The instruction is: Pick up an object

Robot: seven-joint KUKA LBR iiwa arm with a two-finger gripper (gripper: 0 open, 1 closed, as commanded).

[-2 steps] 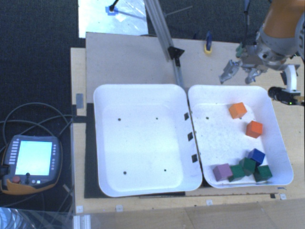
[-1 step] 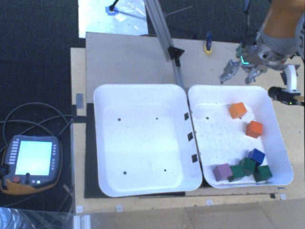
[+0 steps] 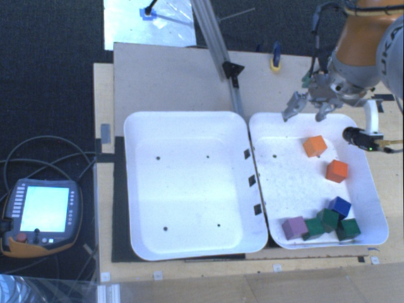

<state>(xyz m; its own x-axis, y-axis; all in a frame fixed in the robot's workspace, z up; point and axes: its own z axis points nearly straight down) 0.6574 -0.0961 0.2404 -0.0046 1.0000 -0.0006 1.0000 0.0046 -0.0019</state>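
At the near left edge of the table [image 3: 107,169] lies a handheld control pendant [image 3: 41,216] with a bright screen, its dark cable [image 3: 57,147] looping behind it; just beyond the table's near rim sit the two white bins, the left bin [image 3: 136,169] bare inside apart from a few small dark dots, the right bin [image 3: 379,219] carrying all the blocks. In the right bin's near corner a cluster crowds together: a purple block [image 3: 293,227] at the left, touching a green block [image 3: 313,228]; another green block [image 3: 328,219] sits just behind, a third green block [image 3: 348,229] lies at the right, and a blue block [image 3: 339,206] rests at the cluster's far side (the exact contacts among these are hard to make out). Farther back, well apart from the cluster, an orange block [image 3: 337,170] sits near the bin's right wall; beyond it a second orange block [image 3: 315,146] lies nearer the bin's middle. Past that, above the right bin's far rim, hangs the gripper [image 3: 308,110]; its fingers [image 3: 291,108] are spread apart with nothing between them, and they sit just behind the second orange block without touching it. The grey arm with its orange band [image 3: 372,0] rises behind toward the far right; a slanted metal pole [image 3: 211,27] crosses the far part of the table, and a small blue clamp [image 3: 276,54] stands at the far edge.
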